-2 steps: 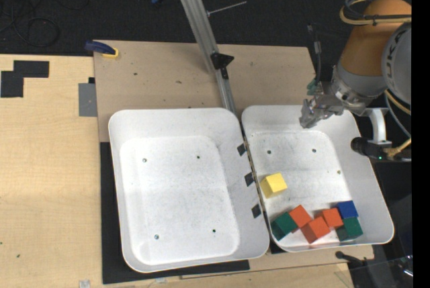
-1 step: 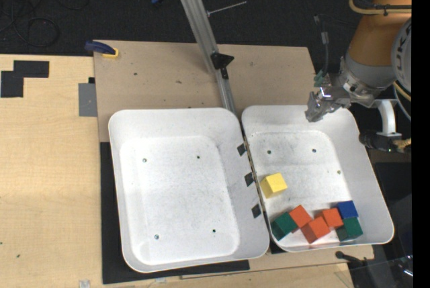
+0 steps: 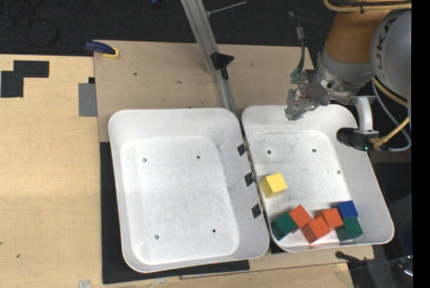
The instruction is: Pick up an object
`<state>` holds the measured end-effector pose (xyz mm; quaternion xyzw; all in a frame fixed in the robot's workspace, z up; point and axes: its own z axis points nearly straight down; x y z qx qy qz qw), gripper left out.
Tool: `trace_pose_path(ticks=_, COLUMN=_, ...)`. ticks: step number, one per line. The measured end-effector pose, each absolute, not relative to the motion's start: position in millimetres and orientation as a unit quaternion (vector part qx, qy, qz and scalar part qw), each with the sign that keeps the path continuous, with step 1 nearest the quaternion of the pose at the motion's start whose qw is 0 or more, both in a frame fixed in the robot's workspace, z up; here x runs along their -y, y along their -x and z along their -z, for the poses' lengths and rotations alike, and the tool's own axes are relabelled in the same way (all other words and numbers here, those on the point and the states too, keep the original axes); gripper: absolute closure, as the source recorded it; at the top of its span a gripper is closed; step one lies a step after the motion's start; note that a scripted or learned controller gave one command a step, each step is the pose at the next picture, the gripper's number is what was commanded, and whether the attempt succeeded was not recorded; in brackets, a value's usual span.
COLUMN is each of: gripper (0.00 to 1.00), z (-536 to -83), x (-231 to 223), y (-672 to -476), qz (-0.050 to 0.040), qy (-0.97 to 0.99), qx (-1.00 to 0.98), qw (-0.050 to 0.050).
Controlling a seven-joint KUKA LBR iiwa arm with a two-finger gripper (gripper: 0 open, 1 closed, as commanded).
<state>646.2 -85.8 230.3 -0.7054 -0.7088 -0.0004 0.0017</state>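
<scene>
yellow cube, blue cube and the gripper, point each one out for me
small yellow cube [image 3: 273,184], camera view, on its top face
small blue cube [image 3: 347,209], camera view, on its top face
two-finger gripper [image 3: 296,109], camera view, at its fingertips

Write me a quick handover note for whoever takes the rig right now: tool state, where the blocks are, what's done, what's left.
Tool: over the far rim of the right bin, nothing seen between its fingers; whether open or shut can't be told.
Blocks: all in the right bin. Yellow block sits alone near the left wall. The rest cluster at the near edge: green block, three orange blocks, blue block, second green block.
Done: nothing picked yet.
Left: descend on a block, grasp, lift. The yellow one looks easiest, standing clear of the others.
</scene>
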Motion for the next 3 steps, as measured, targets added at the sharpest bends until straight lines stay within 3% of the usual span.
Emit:
trace_pose_path(ticks=2, gripper=1.00, z=-244, x=-30, y=-650.8, qz=0.0004, qy=0.705, qx=0.709, qw=0.001)
trace_pose_path(ticks=3, gripper=1.00, z=-229, x=-79, y=-645.5, qz=-0.0014, qy=0.706, qx=0.708, qw=0.002)
